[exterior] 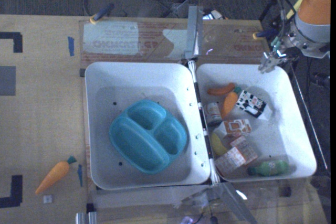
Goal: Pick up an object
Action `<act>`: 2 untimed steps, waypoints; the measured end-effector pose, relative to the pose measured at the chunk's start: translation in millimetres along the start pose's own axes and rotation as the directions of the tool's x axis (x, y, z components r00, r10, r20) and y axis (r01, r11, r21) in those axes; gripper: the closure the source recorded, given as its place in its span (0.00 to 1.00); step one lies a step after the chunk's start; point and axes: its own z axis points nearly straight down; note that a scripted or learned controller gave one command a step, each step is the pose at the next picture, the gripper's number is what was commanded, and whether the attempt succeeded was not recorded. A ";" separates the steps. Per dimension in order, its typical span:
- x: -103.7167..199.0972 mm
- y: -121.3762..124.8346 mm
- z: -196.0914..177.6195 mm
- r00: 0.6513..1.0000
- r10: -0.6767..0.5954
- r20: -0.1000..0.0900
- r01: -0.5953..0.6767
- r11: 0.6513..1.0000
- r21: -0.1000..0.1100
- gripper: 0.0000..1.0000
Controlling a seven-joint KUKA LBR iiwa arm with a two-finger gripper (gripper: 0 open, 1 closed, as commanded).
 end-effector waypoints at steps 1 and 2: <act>0.1 1.3 -11.1 1.000 -0.001 0.003 0.001 1.000 -0.004 1.00; -0.4 2.6 -22.5 1.000 -0.002 0.007 0.002 1.000 -0.010 1.00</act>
